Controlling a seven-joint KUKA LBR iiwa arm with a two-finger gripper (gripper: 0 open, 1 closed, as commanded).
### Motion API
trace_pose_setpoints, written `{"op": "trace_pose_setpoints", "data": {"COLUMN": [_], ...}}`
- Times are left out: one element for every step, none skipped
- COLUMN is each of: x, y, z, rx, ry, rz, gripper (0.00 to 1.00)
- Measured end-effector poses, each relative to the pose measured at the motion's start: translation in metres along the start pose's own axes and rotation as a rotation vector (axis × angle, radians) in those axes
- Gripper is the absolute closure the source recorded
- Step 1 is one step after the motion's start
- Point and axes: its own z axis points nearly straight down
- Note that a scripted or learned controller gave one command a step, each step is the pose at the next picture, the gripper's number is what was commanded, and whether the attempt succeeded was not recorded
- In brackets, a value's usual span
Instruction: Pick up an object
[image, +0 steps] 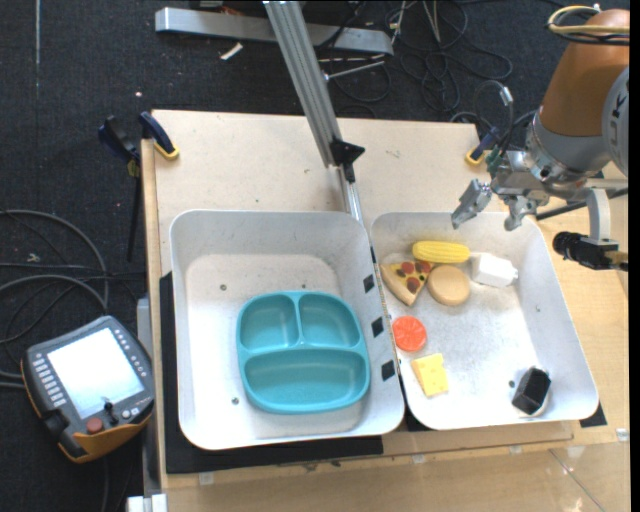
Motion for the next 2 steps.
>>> {"op": "trace_pose_setpoints", "data": {"x": [0.008,0.000], "y": [0.005,0.006], "z": [0.049,0.096], "rx": [0.000,0.000], "ry": [0.001,0.000], "rz": [-0.002,0.001], "gripper": [0.00,0.00]}}
